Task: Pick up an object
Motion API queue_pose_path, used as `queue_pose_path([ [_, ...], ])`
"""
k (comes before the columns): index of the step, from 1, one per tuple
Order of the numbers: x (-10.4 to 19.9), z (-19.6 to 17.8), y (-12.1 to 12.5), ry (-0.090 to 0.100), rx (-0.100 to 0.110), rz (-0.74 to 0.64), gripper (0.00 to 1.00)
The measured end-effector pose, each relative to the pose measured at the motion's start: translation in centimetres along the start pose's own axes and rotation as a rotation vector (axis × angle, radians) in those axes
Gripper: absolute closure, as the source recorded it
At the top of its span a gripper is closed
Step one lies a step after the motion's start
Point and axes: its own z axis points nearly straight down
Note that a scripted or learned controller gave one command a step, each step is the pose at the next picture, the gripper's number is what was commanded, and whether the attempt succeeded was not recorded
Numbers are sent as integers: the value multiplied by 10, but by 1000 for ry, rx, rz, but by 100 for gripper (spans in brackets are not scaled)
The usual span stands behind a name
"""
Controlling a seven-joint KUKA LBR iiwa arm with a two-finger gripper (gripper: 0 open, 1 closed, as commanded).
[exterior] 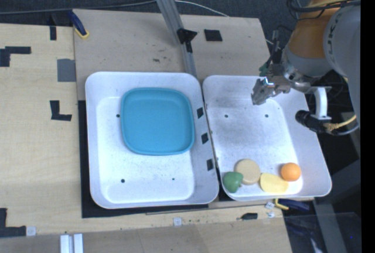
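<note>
The gripper (262, 93) hangs over the far end of the right bin (252, 129), near its upper rim, and nothing shows between its tips; at this size I cannot tell how far apart they stand. All the candidates for picking sit at the opposite, near end of that bin, well apart from the tool: a green piece (232, 181), a round tan piece (248, 171) touching it, a yellow piece (273, 183) just beside the tan one, and an orange ball (290, 171) resting against the yellow one close to the bin's right wall. The left bin (99, 129) carries a blue plate (157, 120), flat and broad — a poor choice for two fingers. In my judgement the step in hand is the approach, and doing it well means choosing a piece with free flanks. The green one at the row's end looks most exposed, while the orange ball may roll if nudged. Travel above the cluster, line the closing direction across the row, not along it, then descend straight so that neighbours are not shoved against the wall.
</note>
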Motion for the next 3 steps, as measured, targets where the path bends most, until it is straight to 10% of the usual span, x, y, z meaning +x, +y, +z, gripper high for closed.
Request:
queue_pose_path([
  [1, 0, -52, 1, 0, -1, 0, 100],
  [3, 102, -62, 10, 1, 3, -3, 100],
])
